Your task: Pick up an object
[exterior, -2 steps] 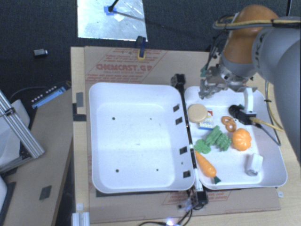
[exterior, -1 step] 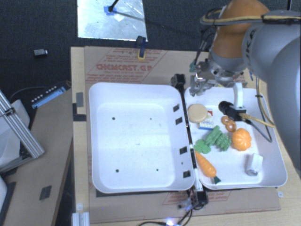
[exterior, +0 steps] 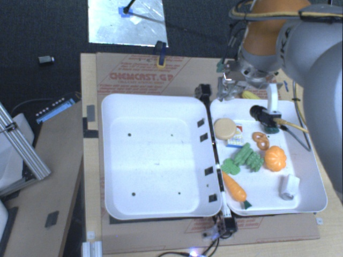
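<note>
Lying in the right bin [exterior: 311, 194], the objects to pick from are a round tan disc [exterior: 225, 127] touching a small box [exterior: 235, 140] whose blue and red print is too small to read, a pretzel [exterior: 261, 140] just right of the box, an orange pumpkin-like fruit [exterior: 275, 158], a green leafy piece [exterior: 244, 159] beside it, a carrot [exterior: 234, 187] slanting along the near left wall, a pale grey-white piece [exterior: 289, 187] near the right rim, and a yellow piece [exterior: 250, 95] at the far rim. The end effector [exterior: 228, 88] hovers over that bin's far left corner, just far of the disc, touching none of the objects; whether it is released or clenched cannot be told. Bare white floor shows along the bin's near edge, between carrot and grey-white piece. The left bin [exterior: 155, 159] adjoins it, its wide white floor marked by four small dark dots. Both bins sit on a cardboard sheet [exterior: 182, 68] printed in red "CHEMCAST"; the red print at its near edge is unreadable.
</note>
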`<move>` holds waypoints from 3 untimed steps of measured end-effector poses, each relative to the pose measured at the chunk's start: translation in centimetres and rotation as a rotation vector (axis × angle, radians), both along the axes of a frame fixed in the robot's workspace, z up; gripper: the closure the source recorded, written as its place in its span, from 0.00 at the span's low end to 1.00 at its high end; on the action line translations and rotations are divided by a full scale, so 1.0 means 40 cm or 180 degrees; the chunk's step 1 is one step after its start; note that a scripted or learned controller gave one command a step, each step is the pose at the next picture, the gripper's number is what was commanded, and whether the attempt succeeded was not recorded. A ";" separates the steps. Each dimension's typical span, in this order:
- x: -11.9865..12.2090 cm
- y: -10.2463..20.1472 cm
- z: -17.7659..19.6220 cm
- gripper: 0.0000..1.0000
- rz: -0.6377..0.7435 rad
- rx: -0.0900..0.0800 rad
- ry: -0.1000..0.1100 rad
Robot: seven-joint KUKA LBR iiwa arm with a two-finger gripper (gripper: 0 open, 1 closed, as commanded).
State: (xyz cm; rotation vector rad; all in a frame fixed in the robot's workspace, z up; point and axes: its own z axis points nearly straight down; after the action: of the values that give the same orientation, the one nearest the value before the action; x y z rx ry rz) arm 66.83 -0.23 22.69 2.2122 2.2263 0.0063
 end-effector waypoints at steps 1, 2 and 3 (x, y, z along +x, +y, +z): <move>0.002 0.124 0.054 1.00 0.0006 0.0003 0.0005; 0.001 0.224 0.090 1.00 0.0005 0.0005 0.0007; 0.003 0.217 0.117 1.00 0.0007 -0.0001 -0.0002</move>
State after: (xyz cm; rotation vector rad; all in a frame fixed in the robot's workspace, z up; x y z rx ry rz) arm 66.93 8.44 27.37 2.2092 2.2284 0.0069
